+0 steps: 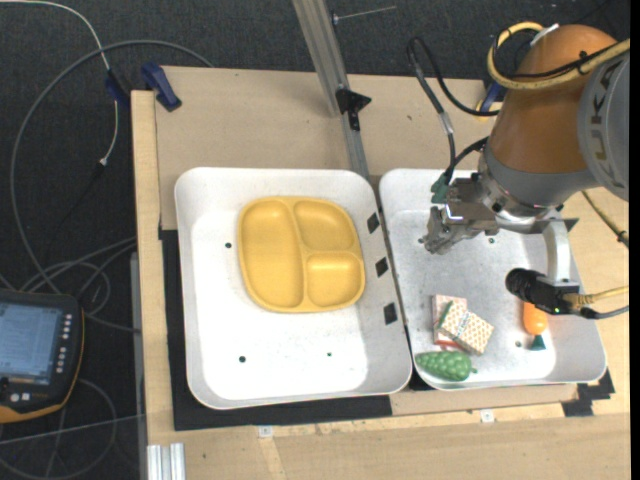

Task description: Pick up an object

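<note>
Grey arm (560, 118) reaching from right, end effector (440, 236) lowered

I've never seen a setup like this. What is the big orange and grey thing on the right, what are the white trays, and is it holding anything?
You are looking down at a slant from one fixed camera above a wooden bench. The orange and grey thing is a robot arm reaching in from the right. At its end is a gripper, a small metal claw with two fingers, hanging over the right bin. I see nothing between the fingers, and I cannot tell whether they are open or shut.

The two white trays are shallow bins. The left bin holds a yellow divided plate. The right bin holds a patterned small box, a green object at the front edge, and a toy carrot.
</note>
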Controlling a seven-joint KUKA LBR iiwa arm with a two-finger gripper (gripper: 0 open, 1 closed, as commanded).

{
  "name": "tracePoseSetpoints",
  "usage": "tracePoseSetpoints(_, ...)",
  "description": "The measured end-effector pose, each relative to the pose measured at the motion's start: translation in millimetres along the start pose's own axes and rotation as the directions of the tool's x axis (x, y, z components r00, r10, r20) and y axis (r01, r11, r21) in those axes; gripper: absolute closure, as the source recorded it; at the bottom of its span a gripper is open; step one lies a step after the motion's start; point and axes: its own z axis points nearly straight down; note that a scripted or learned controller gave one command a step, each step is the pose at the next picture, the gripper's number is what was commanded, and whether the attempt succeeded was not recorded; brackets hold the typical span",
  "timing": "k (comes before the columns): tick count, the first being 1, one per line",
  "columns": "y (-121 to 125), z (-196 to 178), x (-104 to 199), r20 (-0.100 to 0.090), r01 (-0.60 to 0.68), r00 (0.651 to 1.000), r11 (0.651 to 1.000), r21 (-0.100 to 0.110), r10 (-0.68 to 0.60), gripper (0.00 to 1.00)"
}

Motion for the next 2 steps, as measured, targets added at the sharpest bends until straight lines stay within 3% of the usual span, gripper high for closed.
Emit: tracePoseSetpoints(2, -7.4, 27.7, 113.3, 0.001, 0.0, 1.0, 1.0, 0.001, 0.0, 1.0)
